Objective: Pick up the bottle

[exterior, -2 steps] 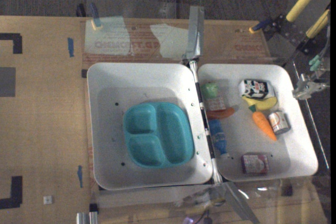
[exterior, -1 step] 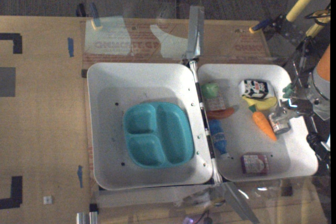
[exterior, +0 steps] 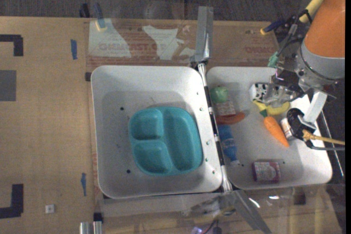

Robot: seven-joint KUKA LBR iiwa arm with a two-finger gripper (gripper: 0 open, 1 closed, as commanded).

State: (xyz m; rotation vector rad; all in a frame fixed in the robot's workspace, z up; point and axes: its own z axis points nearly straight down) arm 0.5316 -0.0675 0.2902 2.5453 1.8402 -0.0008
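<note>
- Bottle (exterior: pixel 227 141) of blue plastic lies on its side in the right bin (exterior: pixel 307 172), hard against that bin's left wall, its cap end toward the near edge.
- Just above the bottle lies a flat red-and-white packet (exterior: pixel 226 110), with a green round-topped object (exterior: pixel 220 94) at its far end.
- Hand (exterior: pixel 272 97) sits low over the far part of the right bin, above a yellow banana-like toy (exterior: pixel 276 109); whether its fingers are apart or closed, and whether anything is between them, cannot be told from this angle.
- Hand and bottle are well apart, with the packet between them.
- An orange carrot (exterior: pixel 275 130) lies slantwise just below the hand, and a small dark-red can (exterior: pixel 266 170) rests on its side near the bin's near edge.
- Left bin (exterior: pixel 109 90) carries a teal divided tray (exterior: pixel 165 140) with three compartments.
- Both bins rest on a tan surface (exterior: pixel 44 118) marked with black and blue tape.
</note>
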